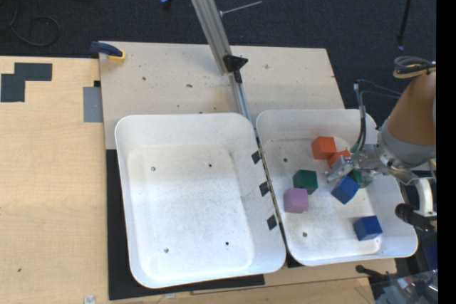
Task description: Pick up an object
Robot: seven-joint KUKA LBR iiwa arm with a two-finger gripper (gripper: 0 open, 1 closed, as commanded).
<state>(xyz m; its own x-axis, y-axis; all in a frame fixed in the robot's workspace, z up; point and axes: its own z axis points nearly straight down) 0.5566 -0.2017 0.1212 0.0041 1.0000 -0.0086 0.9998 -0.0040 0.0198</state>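
Writing: no words or labels can be read.
Claw (pixel 347 171): low in the right bin (pixel 324 256); I cannot tell its state.
Blue block (pixel 345 190): tilted cube, touching the claw from below.
Orange block (pixel 323 147): beside the claw.
Green block (pixel 306 180): near the claw.
Purple block (pixel 296 200): near the green block.
Second blue block (pixel 368 227): well apart from the claw.

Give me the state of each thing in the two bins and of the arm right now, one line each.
orange block: resting on the right bin floor.
green block: resting on the floor.
purple block: resting, beside the green block.
tilted blue block: tipped on edge, right at the gripper; a grip cannot be confirmed.
second blue block: resting near the front corner.
left bin: sitting beside the right bin.
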